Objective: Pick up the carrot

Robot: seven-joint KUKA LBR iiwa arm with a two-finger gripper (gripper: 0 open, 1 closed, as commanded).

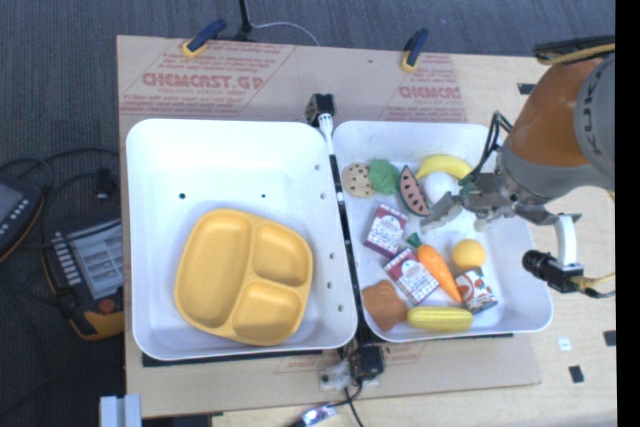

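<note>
Grey arm (pixel 560 165), orange band, seemingly metallic tool (pixel 452 207).

We found the carrot (pixel 439 272) hemmed in: a red packet (pixel 411 277) touching its left, a can (pixel 477 290) and lemon (pixel 468 254) at its right; above looked open, perhaps.

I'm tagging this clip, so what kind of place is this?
Probably a robotics lab test bench: a board clamped down with clips, two white bins, toy food such as a carrot, and a robot arm.
</note>
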